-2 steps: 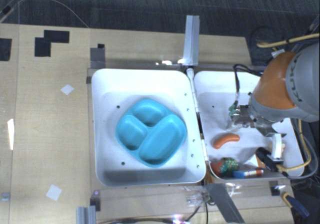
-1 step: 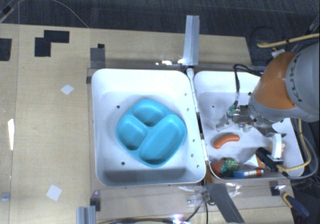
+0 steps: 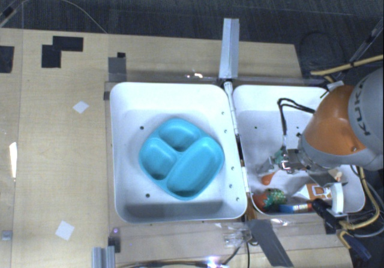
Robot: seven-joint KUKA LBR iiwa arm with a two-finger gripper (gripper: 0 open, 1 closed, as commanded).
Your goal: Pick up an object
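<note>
Camera view: arm (image 3: 345,126) low over right bin (image 3: 258,111) clutter (image 3: 282,198), gripper state cannot be told, nothing visibly lifted, pick undone

Your arm (image 3: 354,123): grey shell, orange band.
You see a rounded orange band (image 3: 331,124) above the wrist, grey casing with dark lettering beside it, and a thin black cable (image 3: 282,118) looping off it.

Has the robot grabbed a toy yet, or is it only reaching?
Nothing looks picked up yet. The arm is down in the right bin, with its gripper low over the small items near the front edge. The blue divided dish sits untouched in the left bin. Grabbing and lifting remain.
</note>
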